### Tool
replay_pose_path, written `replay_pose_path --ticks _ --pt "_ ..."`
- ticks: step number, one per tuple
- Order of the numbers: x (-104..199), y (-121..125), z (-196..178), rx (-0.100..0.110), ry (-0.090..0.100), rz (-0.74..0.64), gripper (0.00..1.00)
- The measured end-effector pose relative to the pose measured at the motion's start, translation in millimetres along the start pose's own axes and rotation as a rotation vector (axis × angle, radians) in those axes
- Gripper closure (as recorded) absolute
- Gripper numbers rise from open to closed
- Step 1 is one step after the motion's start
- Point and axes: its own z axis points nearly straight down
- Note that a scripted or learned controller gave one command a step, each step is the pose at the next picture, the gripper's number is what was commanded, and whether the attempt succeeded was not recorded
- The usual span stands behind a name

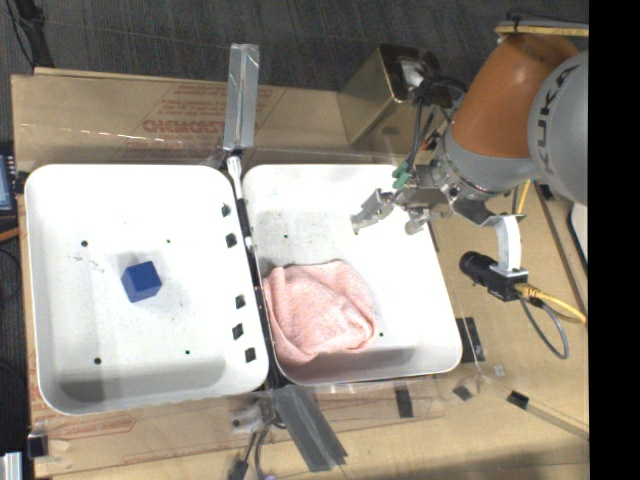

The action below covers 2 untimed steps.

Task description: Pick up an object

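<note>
The grey arm (pixel 520 118) with its orange band reaches in from the right, wrist bent, gripper (pixel 392 211) pointing left, jaws spread apart and bare.

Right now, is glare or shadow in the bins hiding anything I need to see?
In the camera view, light is even and the white bins are bright but not washed out; the blue cube and pink cloth read clearly. Soft shadow sits along the left bin near wall. The gripper looks slightly soft.
</note>
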Motion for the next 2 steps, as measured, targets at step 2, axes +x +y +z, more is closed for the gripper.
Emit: replay_pose_path --ticks 2 --pt "-19.4 -26.7 104.5 0.000 0.000 0.007 0.00"
